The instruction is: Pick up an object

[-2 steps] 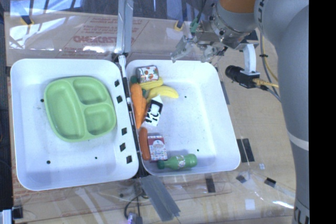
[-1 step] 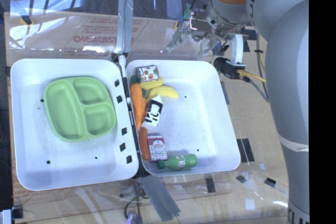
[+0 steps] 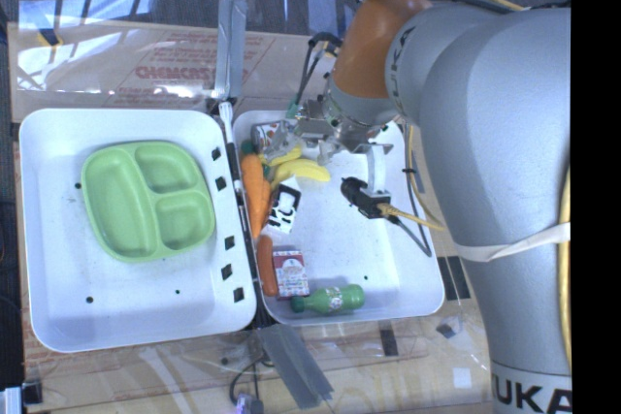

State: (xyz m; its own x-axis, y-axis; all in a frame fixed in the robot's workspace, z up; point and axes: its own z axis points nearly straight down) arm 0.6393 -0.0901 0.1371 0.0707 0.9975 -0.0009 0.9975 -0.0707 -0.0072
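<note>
Probably the biggest risk is crowding. The gripper (image 3: 296, 139) hangs over the 11 o'clock corner of the right bin (image 3: 417, 291), and I can't tell whether it's wide or narrow, or holding anything, since the wrist blocks that.

The likeliest pick, the banana (image 3: 309, 172), lies just at the gripper's 5 o'clock. The carrot (image 3: 253, 194) runs along the bin's 9 o'clock wall right beside it.

What could go wrong:
- A closing grab could catch both items, or skid off the banana's curved skin and come up w/ nothing.
- The wall is v. close, so a descent slightly off toward 9 o'clock may hit the rim instead.
- The black-and-white card (image 3: 283, 207) lies flat at the banana's 7 o'clock, prob. too thin to pinch.
- The green bottle (image 3: 330, 299) at the bin's 6 o'clock edge is on its side and could roll if nudged.

The left bin (image 3: 39, 305) has only a green divided plate (image 3: 147, 199), well apart from the gripper.

Writing:
- "UKA" (image 3: 529, 393) reads on the arm's base at 5 o'clock of the view.
- The red print (image 3: 175, 71) on the clear sheet at 12 o'clock isn't legible for sure.
- The small red box (image 3: 288, 271) has a label too small to read.
- The card's marks are unclear.
</note>
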